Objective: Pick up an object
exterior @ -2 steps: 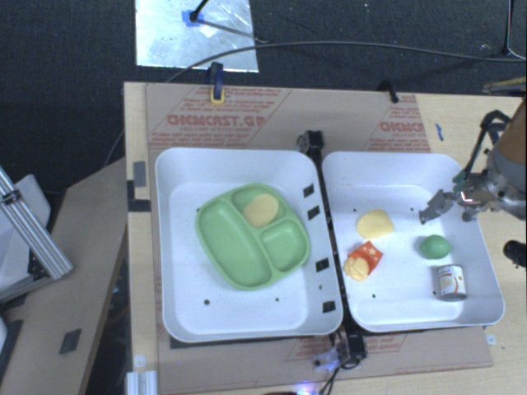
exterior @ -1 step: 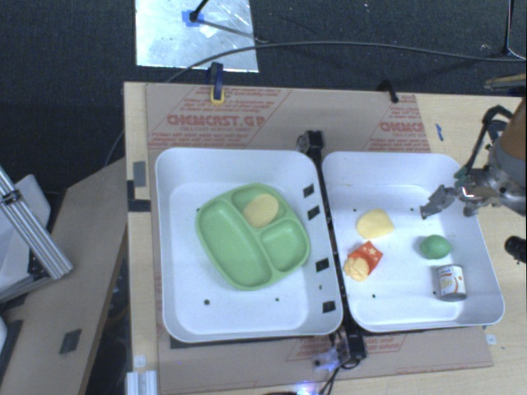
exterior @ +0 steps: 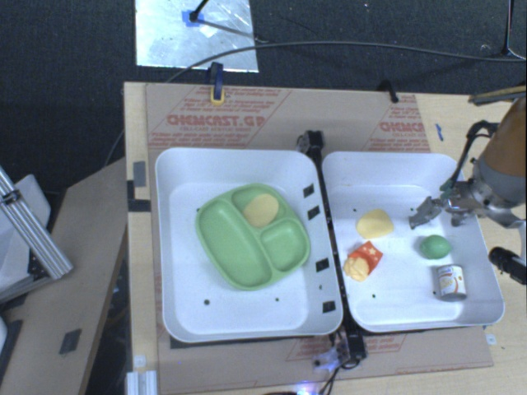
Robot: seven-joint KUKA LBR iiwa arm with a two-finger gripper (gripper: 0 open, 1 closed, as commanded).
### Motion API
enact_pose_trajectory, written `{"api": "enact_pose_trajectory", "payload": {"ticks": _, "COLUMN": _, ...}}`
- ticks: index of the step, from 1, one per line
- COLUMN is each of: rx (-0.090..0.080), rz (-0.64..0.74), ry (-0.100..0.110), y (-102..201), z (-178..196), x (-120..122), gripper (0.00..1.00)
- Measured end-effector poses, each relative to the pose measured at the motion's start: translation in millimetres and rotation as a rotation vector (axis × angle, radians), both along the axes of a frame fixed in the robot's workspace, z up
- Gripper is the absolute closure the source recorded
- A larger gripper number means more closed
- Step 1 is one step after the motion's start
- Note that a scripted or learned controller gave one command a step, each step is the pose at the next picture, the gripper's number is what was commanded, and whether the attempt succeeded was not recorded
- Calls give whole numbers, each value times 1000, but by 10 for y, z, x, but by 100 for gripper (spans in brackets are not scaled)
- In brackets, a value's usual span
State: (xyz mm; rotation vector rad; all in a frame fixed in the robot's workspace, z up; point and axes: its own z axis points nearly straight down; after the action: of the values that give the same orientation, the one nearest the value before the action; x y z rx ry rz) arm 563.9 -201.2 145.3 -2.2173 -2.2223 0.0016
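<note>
Behind the bins [exterior: 329, 167], brown board [exterior: 247, 109] reads "CHEMCAST GP".

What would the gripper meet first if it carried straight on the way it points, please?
Probably the yellow item: the gripper points left across the right bin, and that lies nearest along its line, though its height is unclear.

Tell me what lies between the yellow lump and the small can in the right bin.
In the camera view, only bare white bin floor lies between the yellow lump and the small can; the green ball sits just above that line.
</note>
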Motion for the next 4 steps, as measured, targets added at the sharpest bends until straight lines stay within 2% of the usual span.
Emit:
{"api": "enact_pose_trajectory", "payload": {"ticks": 1, "rx": 1, "rz": 4, "ry": 1, "y": 70, "z": -556, "x": 74, "gripper": 0}}
{"api": "enact_pose_trajectory", "payload": {"ticks": 2, "rx": -1, "rz": 3, "ry": -3, "y": 70, "z": -603, "x": 82, "gripper": 0}}
{"api": "enact_pose_trajectory", "payload": {"ticks": 3, "rx": -2, "rz": 4, "ry": -6, "y": 68, "z": -490, "x": 92, "gripper": 100}}
{"api": "enact_pose_trajectory", "payload": {"ticks": 4, "rx": -3, "rz": 4, "ry": -9, "y": 108, "z": 12, "x": 198, "gripper": 100}}
